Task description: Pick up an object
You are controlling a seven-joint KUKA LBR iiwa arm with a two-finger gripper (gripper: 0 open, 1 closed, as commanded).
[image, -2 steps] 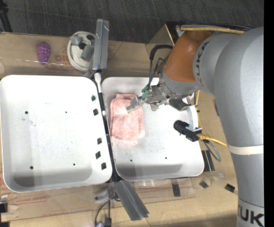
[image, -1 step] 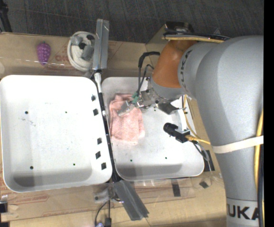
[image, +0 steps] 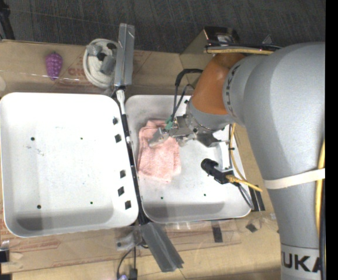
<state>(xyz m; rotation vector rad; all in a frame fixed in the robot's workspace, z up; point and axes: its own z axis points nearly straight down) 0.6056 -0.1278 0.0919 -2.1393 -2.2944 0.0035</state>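
A pink cloth (image: 159,152) lies crumpled in the right bin (image: 187,202), against its left wall. My gripper (image: 164,131) is down at the cloth's upper edge, reaching in from the right. The grey arm with its orange band hides the bin's upper right part.
The left bin (image: 58,156) stands beside the right one, with a grey divider bar (image: 128,150) between them. Outside the bins, a purple grape bunch (image: 53,64) and a white coil (image: 100,62) rest on the bench at the back left.
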